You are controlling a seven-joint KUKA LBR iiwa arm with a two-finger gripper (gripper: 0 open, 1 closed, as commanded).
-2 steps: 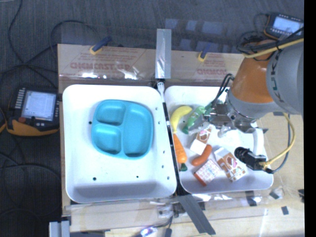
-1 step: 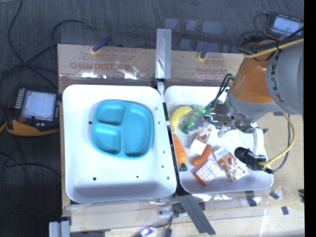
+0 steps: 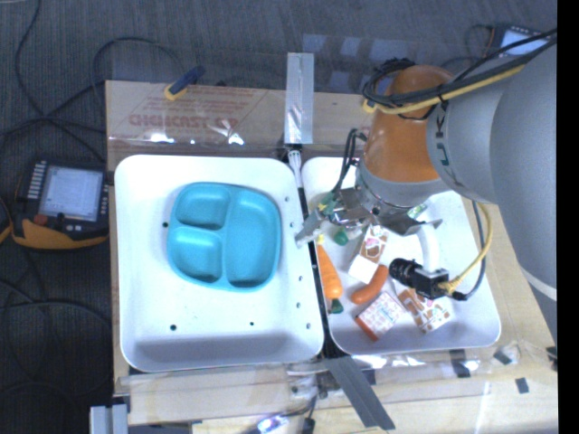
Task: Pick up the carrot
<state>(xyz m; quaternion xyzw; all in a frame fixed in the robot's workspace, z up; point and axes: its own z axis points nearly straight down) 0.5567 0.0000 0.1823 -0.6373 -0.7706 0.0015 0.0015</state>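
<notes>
The carrot is orange with a green stub at its near end. It lies along the left wall of the right bin, pointing toward the far side. My gripper hangs just above the carrot's far tip, under the orange-banded wrist. Nothing can be seen held in it. The wrist hides the far part of the right bin.
A reddish sausage, a white carton and two small printed cartons lie right of the carrot. A small green item sits beside the gripper. The left bin holds a blue divided plate.
</notes>
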